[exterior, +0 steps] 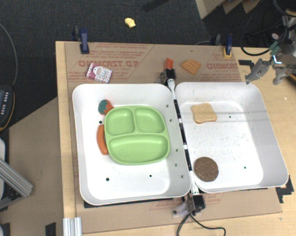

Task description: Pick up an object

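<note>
Two white bins sit side by side on the surface (64, 132), which is lined with brown cardboard. The left bin (89, 176) carries the biggest item, a green divided plate (136, 134) with three compartments. An orange sausage-shaped toy (102, 139) lies touching the plate's left edge, and a small teal and red piece (105, 106) sits at its upper left corner. Over in the right bin (255, 146), a tan slice of toast (203, 113) lies near the upper left, and a brown round cookie (206, 168) sits at the lower left, well apart from the toast.

Outside the bins, a small printed packet (98, 72) and a tan cracker (190, 66) rest on the cardboard. A yellow bit (130, 22) lies on the dark floor (40, 14).

The hand (265, 69) hovers past the right bin's upper right corner, gripping nothing; whether its fingers are apart, I cannot tell.
</note>
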Tool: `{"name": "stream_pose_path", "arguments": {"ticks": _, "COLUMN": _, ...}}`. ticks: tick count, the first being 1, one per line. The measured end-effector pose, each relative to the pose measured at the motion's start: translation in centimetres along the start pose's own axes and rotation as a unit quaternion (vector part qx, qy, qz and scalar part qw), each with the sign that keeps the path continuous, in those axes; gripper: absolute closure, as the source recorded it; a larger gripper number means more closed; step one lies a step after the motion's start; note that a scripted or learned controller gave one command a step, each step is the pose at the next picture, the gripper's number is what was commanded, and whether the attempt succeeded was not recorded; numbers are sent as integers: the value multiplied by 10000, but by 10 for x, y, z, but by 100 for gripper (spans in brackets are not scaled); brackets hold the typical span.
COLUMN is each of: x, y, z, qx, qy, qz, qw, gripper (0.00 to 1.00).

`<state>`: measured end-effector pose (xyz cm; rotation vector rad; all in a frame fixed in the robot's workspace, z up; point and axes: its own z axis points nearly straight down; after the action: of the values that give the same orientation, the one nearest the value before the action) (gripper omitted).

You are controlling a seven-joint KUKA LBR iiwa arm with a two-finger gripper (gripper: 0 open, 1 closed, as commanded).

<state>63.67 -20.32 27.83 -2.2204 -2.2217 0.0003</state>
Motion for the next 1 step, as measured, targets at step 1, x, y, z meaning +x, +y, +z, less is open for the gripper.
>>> {"name": "stream_pose_path", "arguments": {"ticks": 1, "x": 32, "y": -9, "z": 97, "qx": 47, "qy": 21, "qz": -13, "qw": 10000, "gripper": 0}}
